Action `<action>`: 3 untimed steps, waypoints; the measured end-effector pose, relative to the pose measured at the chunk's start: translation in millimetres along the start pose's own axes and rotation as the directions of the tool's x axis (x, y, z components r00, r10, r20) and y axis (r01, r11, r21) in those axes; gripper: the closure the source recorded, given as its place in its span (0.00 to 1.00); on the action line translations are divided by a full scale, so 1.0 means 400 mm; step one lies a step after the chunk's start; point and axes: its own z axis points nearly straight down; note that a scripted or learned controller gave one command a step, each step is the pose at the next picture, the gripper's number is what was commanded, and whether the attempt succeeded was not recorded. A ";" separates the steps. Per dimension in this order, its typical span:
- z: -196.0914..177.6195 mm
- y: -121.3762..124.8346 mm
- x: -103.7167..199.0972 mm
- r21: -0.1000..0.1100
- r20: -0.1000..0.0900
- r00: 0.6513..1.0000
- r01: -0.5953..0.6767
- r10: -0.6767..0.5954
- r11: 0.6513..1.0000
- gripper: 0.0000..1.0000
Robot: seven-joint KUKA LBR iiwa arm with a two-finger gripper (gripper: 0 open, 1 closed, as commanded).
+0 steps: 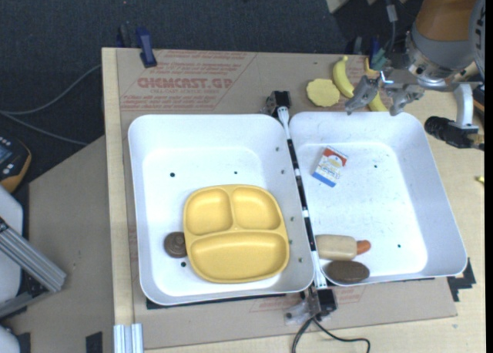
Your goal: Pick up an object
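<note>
Gripper (380, 99) fingers spread, grasping nothing, above right bin's (416, 134) far rim, small carton (330, 167) below-left, bare floor between.

Both bins (154, 151) are showing plain white, speckled with a few dark dots. The plate (233, 232) is glowing a buttery yellow, and the disc (176, 245) beside it is looking dull brown. The small box (330, 166) is wearing white, red and blue. The hot dog (341, 247) is showing a tan bun with an orange-red tip; the patty (347, 271) is dark brown. The banana (347, 78) and slice (323, 92) are shining yellow. The worktop (185, 78) is showing tan cardboard carrying red lettering.
</note>
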 end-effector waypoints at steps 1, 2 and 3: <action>0.262 -0.018 0.038 0.011 -0.003 1.000 0.001 -0.001 1.000 0.00; 0.399 0.016 0.041 0.005 -0.001 1.000 0.002 -0.002 1.000 0.00; 0.388 0.018 0.058 0.001 -0.001 1.000 0.001 -0.001 1.000 0.00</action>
